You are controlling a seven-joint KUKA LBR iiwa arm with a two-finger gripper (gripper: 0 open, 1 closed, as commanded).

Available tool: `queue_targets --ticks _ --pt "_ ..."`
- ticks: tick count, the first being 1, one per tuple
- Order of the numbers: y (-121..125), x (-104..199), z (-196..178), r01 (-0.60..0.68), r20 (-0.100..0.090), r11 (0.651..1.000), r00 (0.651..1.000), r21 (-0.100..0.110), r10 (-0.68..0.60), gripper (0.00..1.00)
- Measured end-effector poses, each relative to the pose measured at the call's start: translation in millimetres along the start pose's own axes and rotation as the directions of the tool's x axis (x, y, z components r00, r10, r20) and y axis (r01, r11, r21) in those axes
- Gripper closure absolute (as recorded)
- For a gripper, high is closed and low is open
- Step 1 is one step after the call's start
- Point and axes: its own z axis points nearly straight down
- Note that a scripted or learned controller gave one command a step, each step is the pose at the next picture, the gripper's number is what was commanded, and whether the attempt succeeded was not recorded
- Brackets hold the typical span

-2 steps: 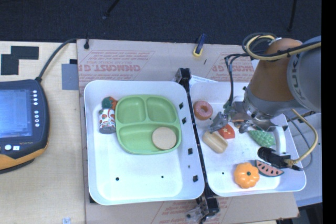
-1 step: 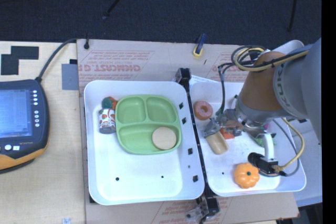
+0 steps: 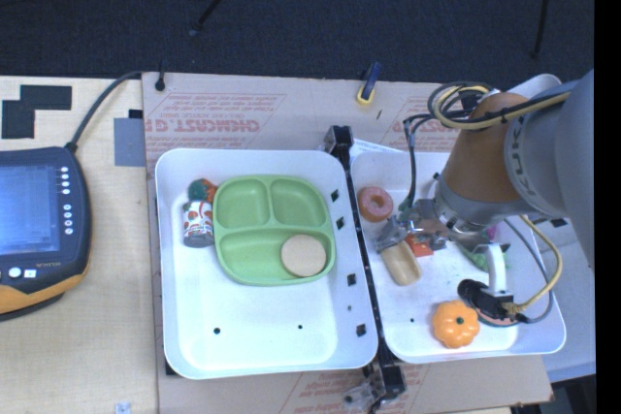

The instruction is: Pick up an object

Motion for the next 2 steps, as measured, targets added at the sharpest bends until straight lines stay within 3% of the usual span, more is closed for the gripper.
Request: queue_targets --ticks 1,2 --pt "3.3 -3.3 -13.6 -0.005 0.006 1.000 1.000 -0.013 0.005 1.00" --pt "7.5 -8.9 -57.2 -0.003 -0.005 1.000 1.000 0.007 0.003 1.00"
